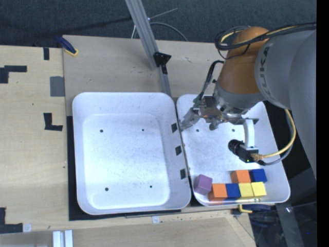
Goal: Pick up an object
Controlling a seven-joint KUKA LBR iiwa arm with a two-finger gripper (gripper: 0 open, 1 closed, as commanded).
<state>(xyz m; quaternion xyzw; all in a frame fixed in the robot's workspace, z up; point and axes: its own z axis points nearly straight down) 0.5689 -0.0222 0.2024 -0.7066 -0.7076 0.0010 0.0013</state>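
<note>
Gripper [201, 118] over the right bin [277, 138] — fingers spread open, nothing between them, blocks [241, 184] well apart

Blocks [237, 184] crowding right bin [275, 138] near edge; open floor betw. them & arm [241, 71].

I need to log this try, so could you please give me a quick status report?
Gripper over right bin's upper left, nothing seen between fingers. Blocks and purple block clustered at near edge, untouched. Nothing in the way.
</note>
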